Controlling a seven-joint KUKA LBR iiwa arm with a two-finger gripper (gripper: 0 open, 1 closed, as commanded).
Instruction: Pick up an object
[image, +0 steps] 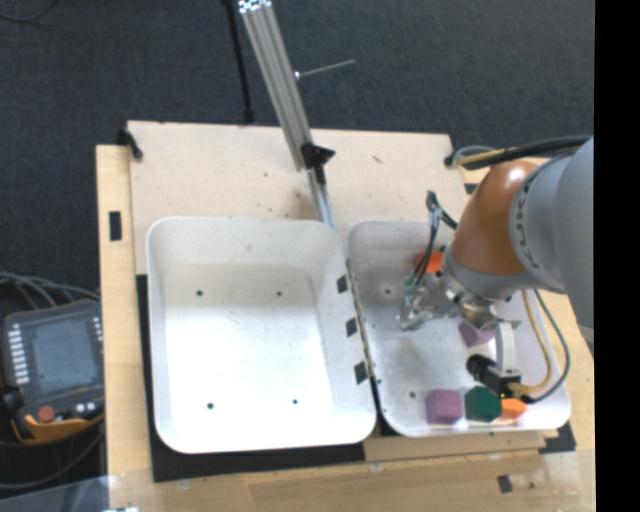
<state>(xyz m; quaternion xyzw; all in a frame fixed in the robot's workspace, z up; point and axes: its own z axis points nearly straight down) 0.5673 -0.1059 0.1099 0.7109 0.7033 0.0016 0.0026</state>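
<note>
My gripper (411, 308) hangs low over the middle of the right bin (385, 262), close to its floor. An orange object (430, 263) peeks out just behind the wrist, partly hidden by the arm. A small purple piece (472, 334) lies to the right of the gripper, half under the arm. Along the bin's near wall sit a purple block (443, 405), a green block (483, 404) and a small orange piece (513, 408). Nothing can be seen held by the gripper.
The left bin (240, 330) stands beside the right one, the two walls meeting at a divider (355, 320). A slanted metal pole (285, 95) rises behind the bins. A teach pendant (55, 360) lies off the bench at the left.
</note>
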